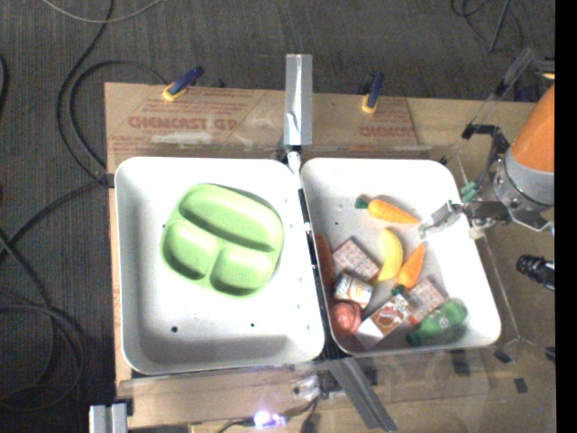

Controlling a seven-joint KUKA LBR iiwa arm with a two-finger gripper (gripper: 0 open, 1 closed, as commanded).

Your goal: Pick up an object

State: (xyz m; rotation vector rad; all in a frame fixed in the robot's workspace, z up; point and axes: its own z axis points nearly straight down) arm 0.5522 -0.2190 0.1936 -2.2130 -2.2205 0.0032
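Note:
The right bin (pixel 361 180) holds a pile of toy food. An orange carrot (pixel 389 210) lies near its back, a yellow banana (pixel 391 253) sits in the middle, and a second carrot (pixel 412 266) leans beside the banana. Toward the front lie a brown checkered box (pixel 354 260), a small carton (pixel 352 289), a red fruit (pixel 343 316), a printed box (pixel 392 314) and a green vegetable (pixel 439 321). My gripper (pixel 439 219) hangs above the bin's right side, just right of the upper carrot and above the second one. Nothing is visibly held in it.
The left bin (pixel 144 332) carries a green divided plate (pixel 223 238). A metal post (pixel 297 106) stands behind the seam between the bins. Clamps (pixel 183 82) pin the cardboard at the back. Cables run over the dark floor at left.

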